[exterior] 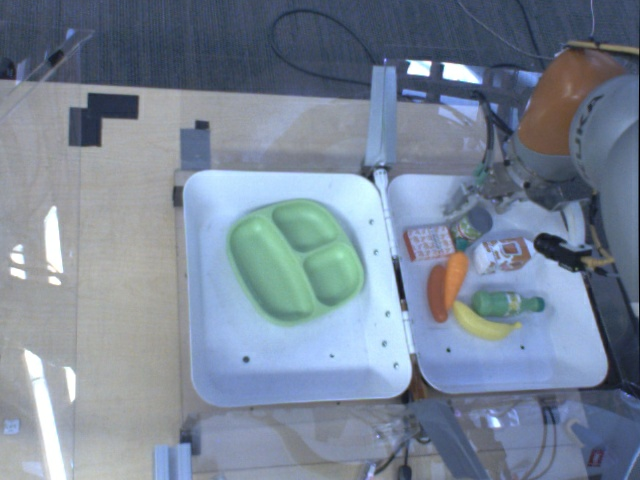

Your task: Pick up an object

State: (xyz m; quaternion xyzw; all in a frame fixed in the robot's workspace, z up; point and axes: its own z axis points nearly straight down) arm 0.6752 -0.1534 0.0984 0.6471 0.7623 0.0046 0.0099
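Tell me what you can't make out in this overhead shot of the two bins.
- Gripper: small and blurred in the camera view over the right bin, so its state is unclear.
- Can: partly covered by the gripper; label unreadable.
- Red packet and carton: print too small to read.
- Arm: cut off by the frame edge.

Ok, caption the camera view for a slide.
Arm's pincer hovers over right bin of carrot, banana, bottle; green tray fills left bin.
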